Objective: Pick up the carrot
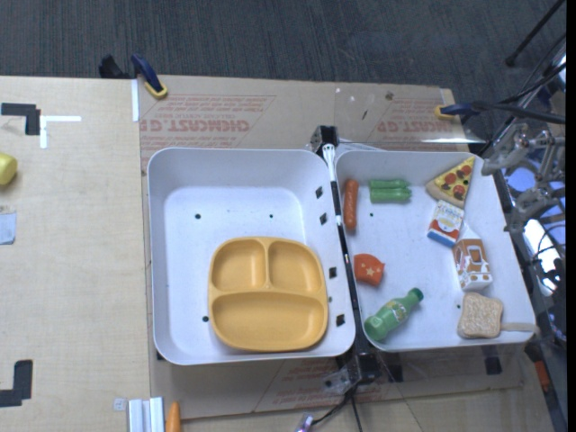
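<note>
At the view's right edge, over the right bin's (504,241) far corner, the gripper (515,151) showed as a tangle of grey metal. Whether it was open or closed could not be told, and nothing was visibly held in it.

Nearest it lay one pizza slice (452,181), then two small cartons (445,223) — the second carton (472,264) lay just below the first — and one slice of toast (480,316) in the near right corner. Further left were one green vegetable (389,190), one green bottle (392,315) and one red-orange piece (368,268).

The single carrot (350,205) lay lengthwise against the right bin's left wall, well apart from the gripper, across the bin's whole width.

The left bin (180,196) held one yellow divided plate (268,292).
</note>
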Robot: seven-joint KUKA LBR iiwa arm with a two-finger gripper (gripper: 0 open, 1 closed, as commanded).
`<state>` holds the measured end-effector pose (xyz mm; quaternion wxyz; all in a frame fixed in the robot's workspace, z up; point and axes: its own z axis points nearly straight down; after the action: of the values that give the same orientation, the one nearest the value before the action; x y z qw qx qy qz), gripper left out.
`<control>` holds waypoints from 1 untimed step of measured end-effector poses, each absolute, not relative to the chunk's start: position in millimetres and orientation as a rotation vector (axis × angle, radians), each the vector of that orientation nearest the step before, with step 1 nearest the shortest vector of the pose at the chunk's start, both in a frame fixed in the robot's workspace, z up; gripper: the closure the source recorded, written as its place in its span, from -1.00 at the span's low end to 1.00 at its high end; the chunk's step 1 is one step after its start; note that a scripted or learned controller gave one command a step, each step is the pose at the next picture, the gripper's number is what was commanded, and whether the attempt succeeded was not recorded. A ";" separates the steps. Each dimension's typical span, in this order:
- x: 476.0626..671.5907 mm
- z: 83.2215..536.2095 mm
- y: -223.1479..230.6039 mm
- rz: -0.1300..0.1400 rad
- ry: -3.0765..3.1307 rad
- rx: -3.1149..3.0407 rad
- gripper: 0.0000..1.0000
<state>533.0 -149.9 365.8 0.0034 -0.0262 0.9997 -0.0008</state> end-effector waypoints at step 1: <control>491.4 419.8 -46.3 -0.001 3.116 -0.326 -1.00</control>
<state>491.4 -46.3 419.8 0.0042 -0.1040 0.9946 -0.0005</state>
